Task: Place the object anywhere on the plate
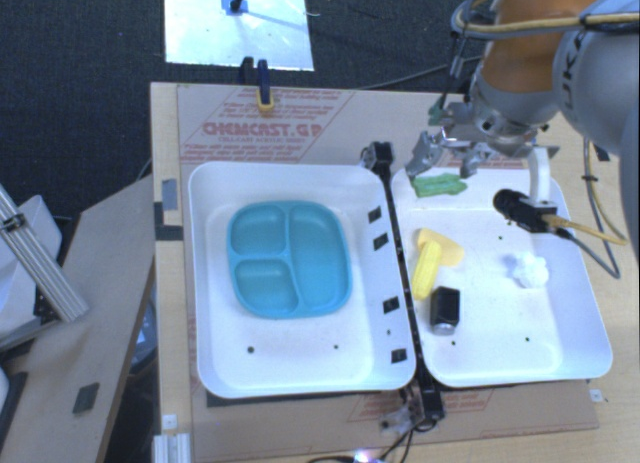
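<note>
A blue three-compartment plate point(290, 258) lies in the left bin point(215, 351) on the table point(110, 251). In the right bin point(570, 346) are a green object point(440, 186) at the far edge, a yellow object point(430, 259), a small black object point(445, 309) and a white lump point(530, 270). The pincer point(448, 156) hangs just above the green object, fingers spread and holding nothing.

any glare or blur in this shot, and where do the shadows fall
Camera view: even, soft light; the two shallow white bins look bright but not blown out. The small black block and yellow curved plastic piece cast faint shadows only. The blue divided plate is sharp, its ridges clear. The gripper and the arm's orange band look slightly soft.
</note>
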`<state>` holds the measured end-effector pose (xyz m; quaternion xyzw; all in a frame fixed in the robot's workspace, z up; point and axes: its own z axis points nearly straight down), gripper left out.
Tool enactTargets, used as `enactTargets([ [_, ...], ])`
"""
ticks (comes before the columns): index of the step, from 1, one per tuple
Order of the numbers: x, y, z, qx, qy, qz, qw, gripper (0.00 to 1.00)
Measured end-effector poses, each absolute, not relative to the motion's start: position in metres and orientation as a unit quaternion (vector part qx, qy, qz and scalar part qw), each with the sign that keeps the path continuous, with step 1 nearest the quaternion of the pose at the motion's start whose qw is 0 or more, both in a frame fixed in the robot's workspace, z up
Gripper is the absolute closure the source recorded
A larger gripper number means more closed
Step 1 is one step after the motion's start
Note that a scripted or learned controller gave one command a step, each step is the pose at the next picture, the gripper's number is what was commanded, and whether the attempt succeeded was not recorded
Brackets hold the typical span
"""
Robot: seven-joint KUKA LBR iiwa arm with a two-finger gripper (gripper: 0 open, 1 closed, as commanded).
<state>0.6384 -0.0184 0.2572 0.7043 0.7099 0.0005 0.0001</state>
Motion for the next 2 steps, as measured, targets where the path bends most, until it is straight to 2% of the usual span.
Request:
enactTargets([
  [2, 0.587, 0.069, 0.231, 0.704, 0.71, -0.0002, -0.001, 1.0],
])
